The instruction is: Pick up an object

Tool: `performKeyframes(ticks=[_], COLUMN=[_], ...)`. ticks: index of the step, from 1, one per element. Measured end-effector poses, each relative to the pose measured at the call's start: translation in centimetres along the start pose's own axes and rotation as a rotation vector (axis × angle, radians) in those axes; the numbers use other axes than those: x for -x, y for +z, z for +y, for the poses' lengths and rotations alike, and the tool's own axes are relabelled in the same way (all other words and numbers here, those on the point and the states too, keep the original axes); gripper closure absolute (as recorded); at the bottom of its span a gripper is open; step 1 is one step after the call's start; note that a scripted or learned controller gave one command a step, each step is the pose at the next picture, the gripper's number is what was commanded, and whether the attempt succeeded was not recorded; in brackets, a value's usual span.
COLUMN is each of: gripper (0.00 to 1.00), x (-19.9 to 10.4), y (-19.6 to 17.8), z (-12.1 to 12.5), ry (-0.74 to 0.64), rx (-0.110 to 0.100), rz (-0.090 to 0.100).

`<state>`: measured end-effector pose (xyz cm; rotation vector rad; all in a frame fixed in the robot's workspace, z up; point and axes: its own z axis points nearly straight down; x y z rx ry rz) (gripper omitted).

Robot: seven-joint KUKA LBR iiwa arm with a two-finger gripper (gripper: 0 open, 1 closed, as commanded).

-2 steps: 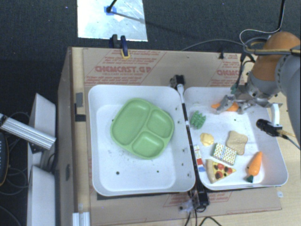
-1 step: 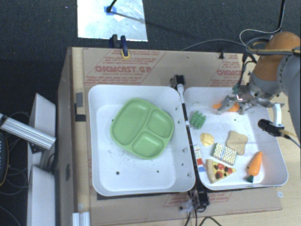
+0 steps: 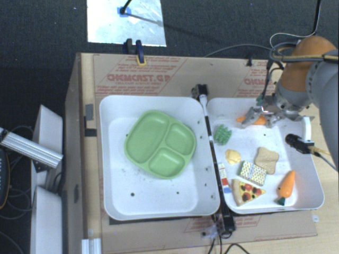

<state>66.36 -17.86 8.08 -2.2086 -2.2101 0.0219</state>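
Far to the left of your claw, the left bin point(image 3: 114, 205) holds a green divided plate point(image 3: 161, 144), lying flat near its middle. Past the divider, the right bin point(image 3: 312, 192) carries the rest. A small green leafy piece point(image 3: 222, 135) sits below and left of the claw, with a yellow lump point(image 3: 232, 155) further below it. A pizza slice point(image 3: 247, 190) lies at the bin's near edge, a checkered square point(image 3: 252, 172) just above it, touching a slice of toast point(image 3: 267, 159). A carrot point(image 3: 286, 185) lies well below the claw, toward the right. Your claw point(image 3: 263, 116) is down at the bin's far edge, its fingers set closely around an orange object point(image 3: 250, 120). You cannot tell whether it is truly gripped.
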Motion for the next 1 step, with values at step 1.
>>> performKeyframes(ticks=[1], gripper=[0.0], x=[1.31], y=[0.01], z=[0.04], ry=[-0.001], rx=[-0.007], rz=[0.014])
